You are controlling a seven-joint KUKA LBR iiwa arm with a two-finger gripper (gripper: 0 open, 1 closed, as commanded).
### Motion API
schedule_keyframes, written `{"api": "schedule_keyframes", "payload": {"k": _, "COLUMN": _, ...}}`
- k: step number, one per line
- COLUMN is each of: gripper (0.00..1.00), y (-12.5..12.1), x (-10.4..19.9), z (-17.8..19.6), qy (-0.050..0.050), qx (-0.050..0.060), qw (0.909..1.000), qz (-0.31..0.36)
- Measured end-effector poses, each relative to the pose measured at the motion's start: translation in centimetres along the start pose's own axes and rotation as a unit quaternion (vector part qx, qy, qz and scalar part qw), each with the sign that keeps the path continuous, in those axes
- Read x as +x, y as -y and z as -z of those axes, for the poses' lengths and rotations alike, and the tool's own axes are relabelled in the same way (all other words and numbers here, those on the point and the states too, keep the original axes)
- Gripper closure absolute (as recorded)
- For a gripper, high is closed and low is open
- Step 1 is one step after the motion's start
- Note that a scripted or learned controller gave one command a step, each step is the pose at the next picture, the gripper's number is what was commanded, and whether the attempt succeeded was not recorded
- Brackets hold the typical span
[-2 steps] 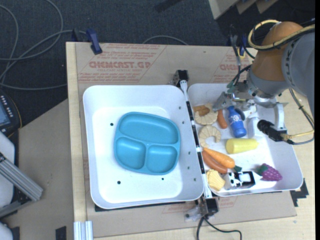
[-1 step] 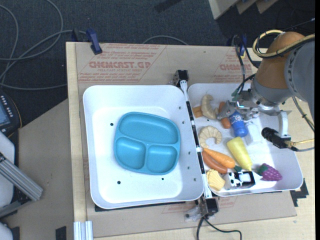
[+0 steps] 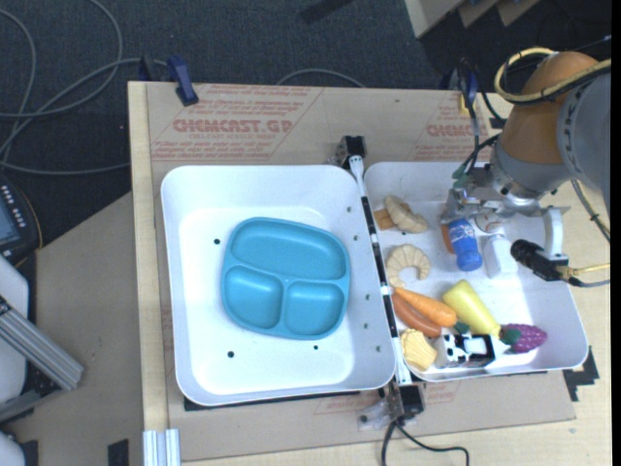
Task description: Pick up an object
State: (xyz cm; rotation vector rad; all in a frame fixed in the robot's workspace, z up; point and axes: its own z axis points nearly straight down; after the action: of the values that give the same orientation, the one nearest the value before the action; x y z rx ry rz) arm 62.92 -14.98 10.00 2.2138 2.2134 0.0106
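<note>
- The end effector (image 3: 473,219) sits low over the blue bottle (image 3: 466,245) in the right bin (image 3: 568,309) — its spread I cannot tell.
- Risk: the bottle lies tilted, so it may roll or slip away — the croissant (image 3: 408,260) just beside it could get nudged.

A small blue bottle (image 3: 467,246) with an orange cap and white label lies tilted in the right bin (image 3: 572,309), cap toward the bin's far side, just right of the croissant (image 3: 408,260) and above the yellow pepper (image 3: 473,307).
</note>
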Motion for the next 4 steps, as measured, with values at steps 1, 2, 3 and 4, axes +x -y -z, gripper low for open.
{"api": "schedule_keyframes", "payload": {"k": 1, "gripper": 1.0, "y": 4.7, "x": 9.1, "z": 9.1, "qy": -0.003, "qx": 0.004, "qw": 1.0, "qz": 0.004}}
{"api": "schedule_keyframes", "payload": {"k": 2, "gripper": 0.0, "y": 4.7, "x": 8.5, "z": 8.5, "qy": -0.002, "qx": 0.007, "qw": 1.0, "qz": 0.0}}
{"api": "schedule_keyframes", "payload": {"k": 3, "gripper": 0.0, "y": 1.8, "x": 3.0, "z": 11.1, "qy": 0.001, "qx": 0.003, "qw": 1.0, "qz": -0.002}}
{"api": "schedule_keyframes", "payload": {"k": 4, "gripper": 0.0, "y": 0.3, "x": 1.1, "z": -0.7, "qy": -0.002, "qx": 0.009, "qw": 1.0, "qz": -0.001}}
